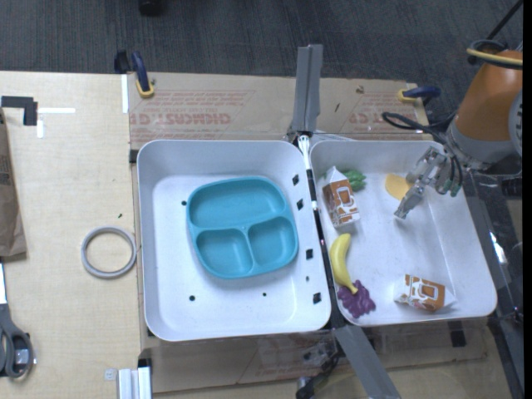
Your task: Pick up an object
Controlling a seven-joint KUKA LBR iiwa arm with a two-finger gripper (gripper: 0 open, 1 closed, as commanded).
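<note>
Camera view shows the tool [413, 196] low in the right bin [465, 302], near its far edge, beside a yellow piece [396, 185]; whether it is apart or together I cannot tell. A descent slightly off could nudge that piece aside.

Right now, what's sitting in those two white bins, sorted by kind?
Blue divided plate: 1
Small cartons: 2
Banana: 1
Purple grapes: 1
Green item: 1
Yellow piece: 1
Total: 7
</note>
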